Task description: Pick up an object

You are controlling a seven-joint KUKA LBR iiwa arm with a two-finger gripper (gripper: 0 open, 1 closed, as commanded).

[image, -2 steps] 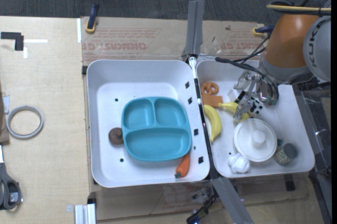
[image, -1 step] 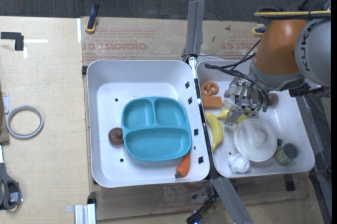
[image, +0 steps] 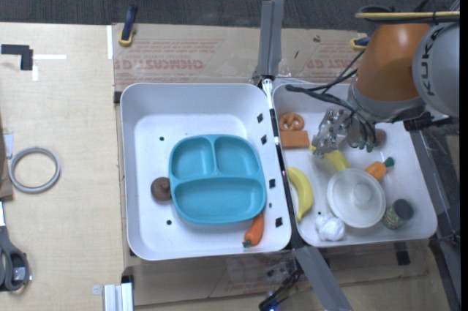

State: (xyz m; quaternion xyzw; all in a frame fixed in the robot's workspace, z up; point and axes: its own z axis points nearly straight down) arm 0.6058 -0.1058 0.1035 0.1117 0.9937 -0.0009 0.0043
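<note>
While the grey arm (image: 409,61) reaches in from the right, its pincer (image: 330,135) hangs low over the right bin (image: 418,222), and whether it is open or closed cannot be told; nothing is seen between its fingers. On the table (image: 58,97), the left bin (image: 139,156) holds a blue divided plate (image: 217,179), a carrot (image: 254,230) and a brown ball (image: 161,189). The right bin holds a white bowl (image: 356,197), a banana (image: 300,190), a yellow piece (image: 335,159) just below the pincer, an orange block (image: 295,139) and a pretzel (image: 291,121).
</note>
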